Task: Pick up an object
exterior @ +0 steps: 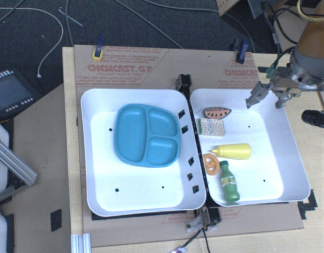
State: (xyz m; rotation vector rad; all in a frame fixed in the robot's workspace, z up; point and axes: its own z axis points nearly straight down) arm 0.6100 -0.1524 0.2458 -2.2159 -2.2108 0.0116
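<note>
One green bottle (229,182), one pretzel (211,164)

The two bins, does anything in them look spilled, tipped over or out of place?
Nothing spilled or broken. The green bottle and yellow bottle both lie on their sides in the right bin, beside the pretzel. The blue divided plate sits flat in the left bin.
</note>
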